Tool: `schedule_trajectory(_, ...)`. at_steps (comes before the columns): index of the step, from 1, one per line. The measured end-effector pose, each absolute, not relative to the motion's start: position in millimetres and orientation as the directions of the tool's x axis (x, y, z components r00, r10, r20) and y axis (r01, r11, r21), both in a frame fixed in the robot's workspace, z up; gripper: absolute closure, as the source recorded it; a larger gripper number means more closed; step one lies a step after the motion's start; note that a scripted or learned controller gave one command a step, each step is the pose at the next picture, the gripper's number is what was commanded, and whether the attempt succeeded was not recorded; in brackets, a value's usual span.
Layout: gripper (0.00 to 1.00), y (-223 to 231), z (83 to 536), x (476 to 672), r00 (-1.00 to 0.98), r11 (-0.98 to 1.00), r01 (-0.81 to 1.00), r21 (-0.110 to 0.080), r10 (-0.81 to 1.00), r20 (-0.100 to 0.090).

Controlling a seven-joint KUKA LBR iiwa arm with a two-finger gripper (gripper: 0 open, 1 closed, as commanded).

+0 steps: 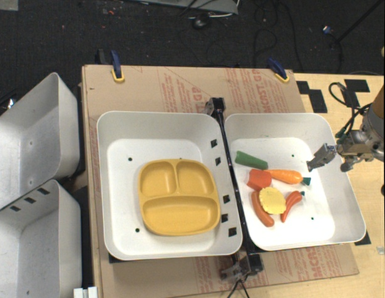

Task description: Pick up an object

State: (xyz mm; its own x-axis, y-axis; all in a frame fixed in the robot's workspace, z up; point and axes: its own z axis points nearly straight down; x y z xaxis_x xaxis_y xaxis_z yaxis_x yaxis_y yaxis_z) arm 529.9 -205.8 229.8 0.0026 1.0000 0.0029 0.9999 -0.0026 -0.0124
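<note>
Camera view: right bin (341, 228) holds toy food clustered beside the divider. Carrot (284, 176) lies uppermost, likely light, stiff, smooth plastic; best taken across its thick middle. Gripper (321, 157) hovers just right of carrot, fingers apart, empty.

Tray (178, 197) in left bin (112, 166); toy foods (272, 191) in right bin (341, 222).

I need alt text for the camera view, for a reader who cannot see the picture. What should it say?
A robot gripper hangs over the right edge of the right white bin, which holds a cluster of toy foods: a green piece, a carrot, a yellow piece and red pieces. The left white bin holds a yellow divided plate.
</note>
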Motion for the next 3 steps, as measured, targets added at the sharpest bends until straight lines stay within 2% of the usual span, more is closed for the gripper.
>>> schedule_trajectory(1, 0.0, -205, 236, 532.7, -0.001, 0.001, 1.0, 0.0, 1.0, -0.001)
schedule_trajectory(3, 0.0, -221, 126, 532.4, 0.002, -0.002, 1.0, -0.005, 1.0, 0.001)
